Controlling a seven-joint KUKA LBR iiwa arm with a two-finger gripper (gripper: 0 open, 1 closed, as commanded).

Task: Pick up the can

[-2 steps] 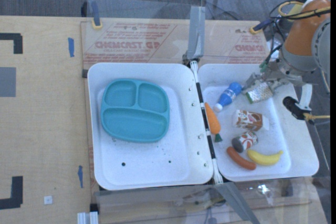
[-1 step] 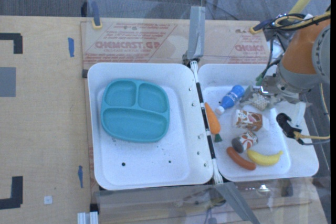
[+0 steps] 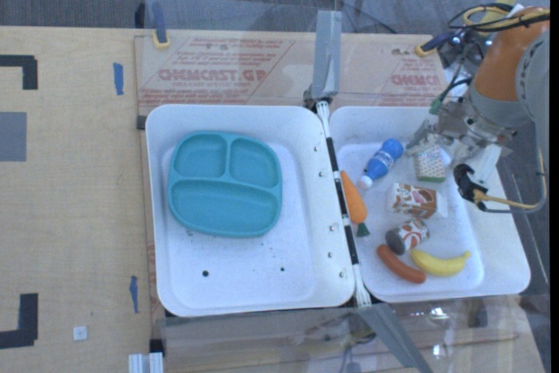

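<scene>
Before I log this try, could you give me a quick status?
Gripper over right bin, nothing held. Can on its side, untouched. Sausage, banana close beside it.

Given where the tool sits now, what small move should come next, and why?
Probably shift the tool toward the near side of the right bin, until above the can. It now hovers by the small carton, and the can lies beyond another carton.

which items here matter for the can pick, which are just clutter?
Job:
- can, lying in the right bin between the carton and the sausage
- tool, over the right bin's far side

Clutter:
- blue bottle
- carrot
- small carton
- small box by the tool
- sausage
- banana
- teal divided plate in the left bin
</scene>
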